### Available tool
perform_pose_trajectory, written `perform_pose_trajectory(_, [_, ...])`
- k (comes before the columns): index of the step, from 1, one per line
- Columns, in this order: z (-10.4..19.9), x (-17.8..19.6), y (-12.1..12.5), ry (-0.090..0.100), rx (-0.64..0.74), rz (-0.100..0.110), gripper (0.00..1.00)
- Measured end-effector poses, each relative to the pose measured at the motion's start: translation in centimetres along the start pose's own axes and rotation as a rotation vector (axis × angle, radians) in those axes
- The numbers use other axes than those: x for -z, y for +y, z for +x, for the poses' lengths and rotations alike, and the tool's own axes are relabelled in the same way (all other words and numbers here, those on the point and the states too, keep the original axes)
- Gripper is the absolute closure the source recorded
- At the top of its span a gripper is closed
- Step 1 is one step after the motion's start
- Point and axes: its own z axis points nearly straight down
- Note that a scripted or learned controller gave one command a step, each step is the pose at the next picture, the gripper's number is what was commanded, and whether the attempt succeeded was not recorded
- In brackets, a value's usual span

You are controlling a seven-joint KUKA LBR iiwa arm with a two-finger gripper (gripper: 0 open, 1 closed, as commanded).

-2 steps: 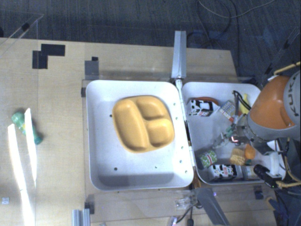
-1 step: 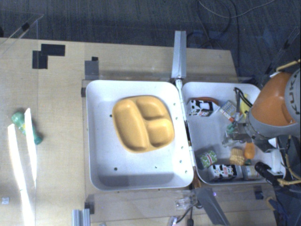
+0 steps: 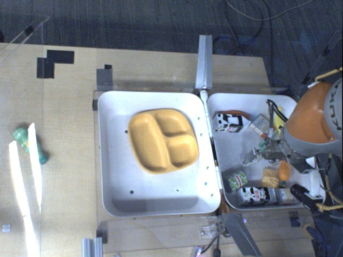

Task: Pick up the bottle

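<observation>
The claw hung low in the right bin, its fingers too blurred to tell spread from pinched. The bottle lay on its side along that bin's near wall, partly hidden by the arm. A yellow tray sat in the left bin.

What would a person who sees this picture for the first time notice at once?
The large yellow plastic tray with three compartments draws the eye first; it lies in the left white bin. Next comes the grey robot arm with its orange band, which reaches in from the right over the right white bin, where several small items lie scattered. On the wooden bench at far left lies a small green object.
</observation>
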Motion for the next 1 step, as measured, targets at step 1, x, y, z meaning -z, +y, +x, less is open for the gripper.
perform_pose_trajectory(1, [4.35, -1.48, 4.32, 0.0, -0.101, 0.002, 0.0])
